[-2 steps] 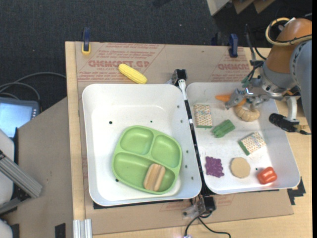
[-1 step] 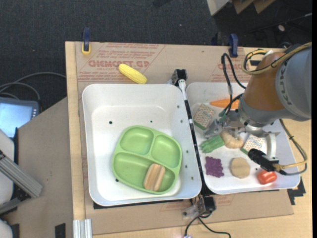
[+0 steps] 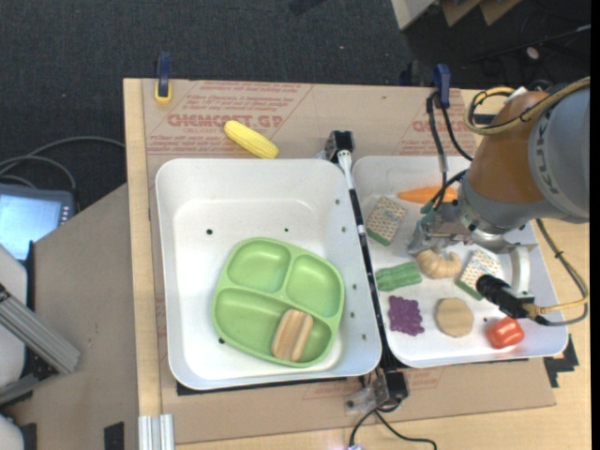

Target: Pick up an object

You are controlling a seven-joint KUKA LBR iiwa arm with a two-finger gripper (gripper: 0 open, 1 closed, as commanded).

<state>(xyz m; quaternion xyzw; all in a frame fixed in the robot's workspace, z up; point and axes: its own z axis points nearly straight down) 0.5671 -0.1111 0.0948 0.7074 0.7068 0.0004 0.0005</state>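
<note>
the tool (image 3: 439,242) is low in the right bin (image 3: 553,345), just over a pale lumpy object (image 3: 436,264). i cannot tell its state. no object is lifted; the grasp and the lift remain to do, i think.

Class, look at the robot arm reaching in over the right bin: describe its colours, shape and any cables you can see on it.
The arm is thick and rounded, grey, with a wide orange band above the wrist. Black cables loop along it near the band. Its end effector is darker grey metal, smaller and more angular than the arm.
</note>
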